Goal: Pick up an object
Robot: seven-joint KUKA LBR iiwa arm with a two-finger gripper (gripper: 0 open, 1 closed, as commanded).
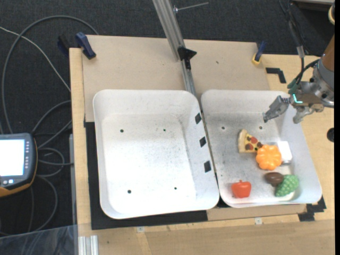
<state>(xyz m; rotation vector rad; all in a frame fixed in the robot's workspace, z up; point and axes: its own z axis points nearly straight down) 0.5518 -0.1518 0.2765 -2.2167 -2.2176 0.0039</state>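
Note:
The right bin point(228, 106) holds several toy foods: a pizza slice point(247, 141), an orange pumpkin point(268, 156), a red tomato point(241, 188), a brown piece point(274, 178), green grapes point(287, 185) and a white block point(283, 150). My gripper point(288, 110) hangs above the bin's upper right part, up and to the right of the pizza slice. Its two grey fingers point(275, 109) are spread apart with nothing between them.
The left bin point(114, 106) lies beside the right one, with black clips along the shared wall. A slanted metal pole point(169, 23) rises from the back of the bench. Blue and yellow clamps sit at the board's far corners. A pendant lies at the left.

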